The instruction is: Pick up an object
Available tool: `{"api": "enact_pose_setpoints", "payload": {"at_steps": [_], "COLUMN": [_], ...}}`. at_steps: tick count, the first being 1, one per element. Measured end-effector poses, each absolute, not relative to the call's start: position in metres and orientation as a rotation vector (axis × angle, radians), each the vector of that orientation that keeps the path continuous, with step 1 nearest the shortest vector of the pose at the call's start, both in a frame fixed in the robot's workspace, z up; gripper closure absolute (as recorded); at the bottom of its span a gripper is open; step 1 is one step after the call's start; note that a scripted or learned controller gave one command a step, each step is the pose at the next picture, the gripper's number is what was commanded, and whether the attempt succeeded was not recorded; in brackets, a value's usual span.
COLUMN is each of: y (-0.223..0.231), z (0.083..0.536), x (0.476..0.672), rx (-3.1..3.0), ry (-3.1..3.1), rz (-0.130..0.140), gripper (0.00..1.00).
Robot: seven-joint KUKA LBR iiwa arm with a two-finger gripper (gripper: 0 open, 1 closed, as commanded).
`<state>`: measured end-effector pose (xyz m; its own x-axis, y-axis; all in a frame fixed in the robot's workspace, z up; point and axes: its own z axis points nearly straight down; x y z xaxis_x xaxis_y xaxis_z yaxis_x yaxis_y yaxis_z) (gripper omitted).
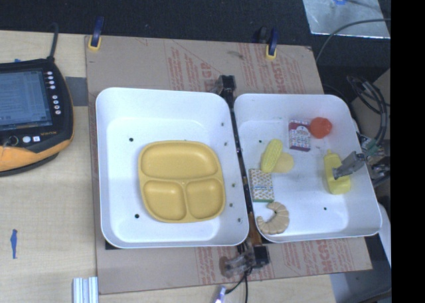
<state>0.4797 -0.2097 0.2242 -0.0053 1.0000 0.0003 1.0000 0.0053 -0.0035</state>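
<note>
My gripper [346, 169] reaches in low from the right, touching the yellow block [337, 177]; finger state indeterminate.

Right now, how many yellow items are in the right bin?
2. A corn cob lies left of center, and a yellow block sits near the right wall, partly covered by the end effector. Nothing else yellow shows there.

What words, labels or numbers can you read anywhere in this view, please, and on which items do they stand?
None can be read.
Brown cardboard sheet under the bins: faint red print, too blurred.
Small red-and-white packet: label too small.
Small green-and-white packet: pattern, no legible text.
Orange-cased pendant screen: lines of text, too small.
</note>
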Motion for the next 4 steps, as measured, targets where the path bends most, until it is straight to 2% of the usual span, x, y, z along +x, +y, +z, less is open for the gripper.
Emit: {"api": "enact_pose_setpoints", "payload": {"at_steps": [1, 2, 3, 4], "y": [-0.209, -0.21, -0.21, -0.205], "z": [0.112, 0.124, 0.123, 0.092], "x": [0.537, 0.538, 0.538, 0.52], "rx": [-2.21, -2.209, -2.207, -2.212], "ry": [-2.227, -2.233, -2.232, -2.227], "rz": [0.007, 0.005, 0.008, 0.005], "gripper": [0.0, 1.0, 0.0, 0.0]}}
